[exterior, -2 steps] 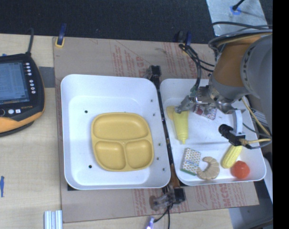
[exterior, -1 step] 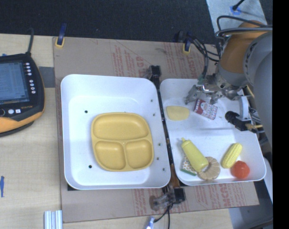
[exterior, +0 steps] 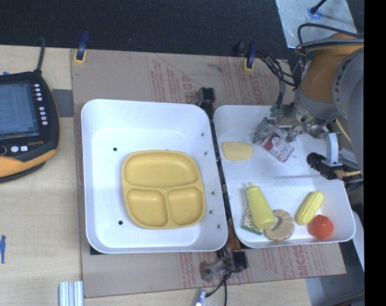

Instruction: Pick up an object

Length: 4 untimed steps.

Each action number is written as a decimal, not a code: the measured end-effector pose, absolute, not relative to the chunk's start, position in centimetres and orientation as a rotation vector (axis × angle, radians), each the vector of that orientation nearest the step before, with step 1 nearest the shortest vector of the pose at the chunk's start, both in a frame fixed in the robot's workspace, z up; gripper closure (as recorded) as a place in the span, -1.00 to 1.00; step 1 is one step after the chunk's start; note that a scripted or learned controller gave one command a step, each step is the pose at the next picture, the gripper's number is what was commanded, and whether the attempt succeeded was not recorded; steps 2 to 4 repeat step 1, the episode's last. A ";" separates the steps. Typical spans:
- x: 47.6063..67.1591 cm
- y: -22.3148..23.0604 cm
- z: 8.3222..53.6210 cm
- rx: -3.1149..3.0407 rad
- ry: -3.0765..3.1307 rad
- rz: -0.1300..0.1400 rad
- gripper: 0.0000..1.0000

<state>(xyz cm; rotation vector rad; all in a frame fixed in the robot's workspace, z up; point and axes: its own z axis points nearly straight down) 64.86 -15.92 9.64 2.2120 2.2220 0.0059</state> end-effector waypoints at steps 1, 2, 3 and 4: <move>65.7 -18.4 9.3 2.219 2.225 -0.001 -1.00; 65.7 -18.4 9.3 2.219 2.225 -0.001 -1.00; 65.7 -18.4 9.3 2.219 2.225 -0.001 -1.00; 65.7 -18.4 9.3 2.219 2.225 -0.001 -1.00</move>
